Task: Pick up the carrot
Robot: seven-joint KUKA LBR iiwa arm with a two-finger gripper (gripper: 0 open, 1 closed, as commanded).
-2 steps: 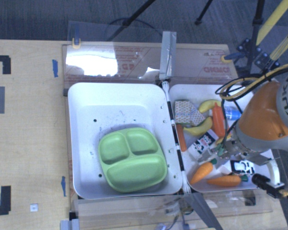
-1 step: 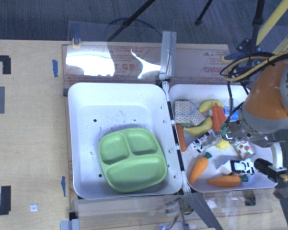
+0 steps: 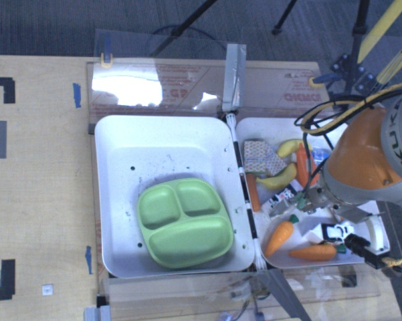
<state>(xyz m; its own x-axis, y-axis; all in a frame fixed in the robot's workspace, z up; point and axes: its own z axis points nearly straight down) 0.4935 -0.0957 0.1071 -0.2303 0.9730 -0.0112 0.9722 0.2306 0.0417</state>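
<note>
Carrot [image 3: 279,237] in right bin [image 3: 371,263]: likely light, stiff, smooth. Take it mid-body, across its width. Gripper [image 3: 299,204] hovers just above; you can't tell its opening.

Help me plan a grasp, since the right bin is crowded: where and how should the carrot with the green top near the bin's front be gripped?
Grip the carrot across its thick middle, coming straight down from above. It lies flat and slanted, green top toward the end effector, tip toward the front left corner. Close across its width; the bin wall crowds the tip, and another carrot lies just right.
</note>
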